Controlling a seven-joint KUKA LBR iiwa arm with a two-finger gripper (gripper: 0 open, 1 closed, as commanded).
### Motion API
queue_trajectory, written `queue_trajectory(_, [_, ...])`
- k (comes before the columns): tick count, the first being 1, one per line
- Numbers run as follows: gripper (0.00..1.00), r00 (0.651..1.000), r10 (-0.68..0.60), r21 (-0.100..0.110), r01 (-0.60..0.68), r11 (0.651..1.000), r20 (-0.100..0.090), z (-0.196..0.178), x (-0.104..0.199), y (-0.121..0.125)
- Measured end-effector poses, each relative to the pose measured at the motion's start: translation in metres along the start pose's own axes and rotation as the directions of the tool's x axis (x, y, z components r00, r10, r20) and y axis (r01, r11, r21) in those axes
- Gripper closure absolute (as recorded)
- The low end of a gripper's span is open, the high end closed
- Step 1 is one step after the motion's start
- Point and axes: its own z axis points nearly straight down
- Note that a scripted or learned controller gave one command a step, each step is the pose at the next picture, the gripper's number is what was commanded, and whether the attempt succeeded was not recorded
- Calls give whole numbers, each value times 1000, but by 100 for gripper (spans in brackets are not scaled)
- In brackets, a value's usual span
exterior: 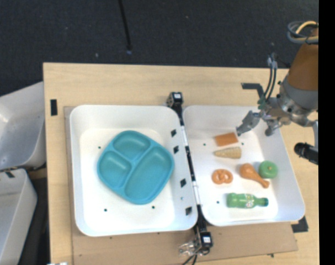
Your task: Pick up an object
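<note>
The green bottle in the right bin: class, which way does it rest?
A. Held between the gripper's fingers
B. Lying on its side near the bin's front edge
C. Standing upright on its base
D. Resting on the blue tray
B: the green bottle lies on its side on the floor of the right bin, nearest that bin's front edge, below the orange pretzel and well apart from the gripper.

The arm (302, 76) is cut off at the right edge above its orange band.
</note>
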Motion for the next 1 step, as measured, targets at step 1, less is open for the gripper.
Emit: queue_trajectory(1, [0, 1000, -4, -14, 4, 1000, 3, -9, 0, 3])
